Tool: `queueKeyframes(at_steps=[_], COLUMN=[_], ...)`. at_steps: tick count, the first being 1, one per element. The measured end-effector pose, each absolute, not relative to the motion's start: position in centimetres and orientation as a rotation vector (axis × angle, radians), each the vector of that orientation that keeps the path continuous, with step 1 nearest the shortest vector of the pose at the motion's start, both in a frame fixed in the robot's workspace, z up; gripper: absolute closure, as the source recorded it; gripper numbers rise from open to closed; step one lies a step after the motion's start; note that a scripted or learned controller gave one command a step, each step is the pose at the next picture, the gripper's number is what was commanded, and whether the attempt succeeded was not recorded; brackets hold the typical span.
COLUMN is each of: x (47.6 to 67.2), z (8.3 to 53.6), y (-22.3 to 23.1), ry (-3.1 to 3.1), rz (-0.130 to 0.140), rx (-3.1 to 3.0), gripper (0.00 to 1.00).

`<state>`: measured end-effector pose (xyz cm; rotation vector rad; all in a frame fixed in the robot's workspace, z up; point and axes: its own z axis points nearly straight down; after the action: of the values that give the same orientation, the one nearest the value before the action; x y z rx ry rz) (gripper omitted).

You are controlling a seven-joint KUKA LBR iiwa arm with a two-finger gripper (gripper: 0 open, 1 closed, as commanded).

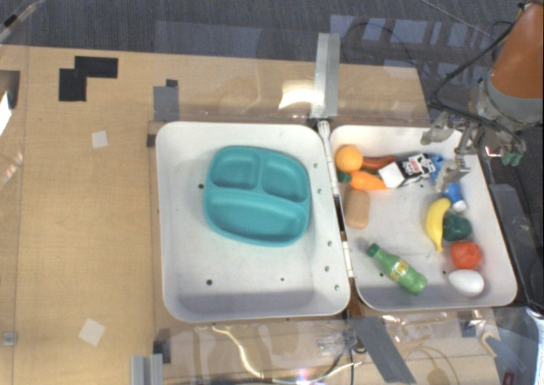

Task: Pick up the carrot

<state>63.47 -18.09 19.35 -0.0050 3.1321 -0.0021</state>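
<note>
The carrot [368, 180] is being observed in the right bin [399, 290], lying on its side near that bin's upper left corner. It is being touched from above by an orange ball-shaped fruit [348, 158], and a tan, loaf-like piece [358, 209] is lying just below it. A white carton with dark markings [403, 170] is lying just to the carrot's right, with a dark red-brown item [380, 163] partly hidden behind it.

The tool [456, 164] is being held over the upper right part of the right bin, well apart from the carrot. Whether it is spread or pressed together cannot be told from this view, and nothing is being seen gripped in it. The orange band of the arm [518, 56] is being seen at the right edge.

Further items are being noted in the right bin: a yellow banana [437, 220], a dark green piece [457, 227] just beside it, a red tomato-like item [465, 254], a white egg [466, 281] and a green bottle [397, 268] lying tilted. A small blue item [457, 198] is lying just below the tool.

The left bin [187, 281] is being occupied by a teal divided plate [257, 194]. Both bins are being carried side by side on the wooden desk [76, 230].
</note>
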Motion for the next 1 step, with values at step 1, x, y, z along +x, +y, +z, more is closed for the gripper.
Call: queueKeyframes(at_steps=[1], x=[59.57], z=[17.37], y=[-8.80], ry=[3.126], rz=[0.004], rx=[0.234], gripper=[0.00])
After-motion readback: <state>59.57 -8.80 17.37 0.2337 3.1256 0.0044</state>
